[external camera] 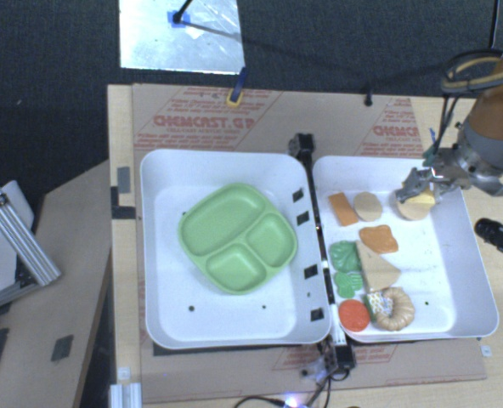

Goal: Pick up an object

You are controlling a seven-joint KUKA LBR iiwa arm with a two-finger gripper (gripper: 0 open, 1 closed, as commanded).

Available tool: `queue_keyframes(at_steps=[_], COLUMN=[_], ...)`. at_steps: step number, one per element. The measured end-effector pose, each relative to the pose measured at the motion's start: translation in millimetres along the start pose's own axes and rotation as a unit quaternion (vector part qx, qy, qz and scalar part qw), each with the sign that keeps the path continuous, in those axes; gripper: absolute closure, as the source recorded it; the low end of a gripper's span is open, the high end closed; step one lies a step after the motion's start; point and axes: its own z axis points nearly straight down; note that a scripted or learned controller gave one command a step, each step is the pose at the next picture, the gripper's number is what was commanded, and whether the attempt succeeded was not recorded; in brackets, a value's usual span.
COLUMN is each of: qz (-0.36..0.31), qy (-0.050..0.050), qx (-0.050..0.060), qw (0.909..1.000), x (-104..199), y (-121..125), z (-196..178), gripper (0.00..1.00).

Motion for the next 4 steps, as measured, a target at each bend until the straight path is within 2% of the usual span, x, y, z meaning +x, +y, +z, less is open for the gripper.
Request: queue_keyframes(at_steps=[1, 4], qz=[-0.001, 0.000], qy=[0.000, 0.000], qx=[-0.001, 0.000], qw=[1.0000, 1.0000], x=[0.1, 142.2], y=[0.7, -1.1], z=[-21.6, -33.7], gripper=[1.00, 1.00])
